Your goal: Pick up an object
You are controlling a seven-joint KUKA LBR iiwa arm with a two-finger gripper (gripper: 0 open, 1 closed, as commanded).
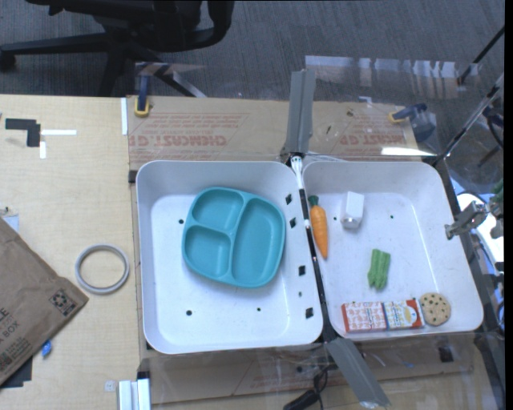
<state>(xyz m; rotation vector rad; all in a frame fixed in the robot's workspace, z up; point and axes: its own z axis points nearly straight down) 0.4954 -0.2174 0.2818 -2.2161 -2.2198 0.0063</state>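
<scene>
From my feed I cannot tell the pose of the grey, orange-banded arm or its two-finger gripper.

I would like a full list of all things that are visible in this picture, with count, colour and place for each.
left bin: 1, white, left on the bench
right bin: 1, white, beside the left bin
divided plate: 1, teal, in the left bin
carrot: 1, orange, right bin, by the wall next to the left bin
small block: 1, white, right bin, far part
green vegetable: 1, green, right bin, middle
flat packets: 2, red and white, right bin, near edge
cookie: 1, tan with dark dots, right of the packets
tape ring: 1, pale, on the table at left
cardboard box: 1, brown, lower left
office chair: 1, black, top left
</scene>
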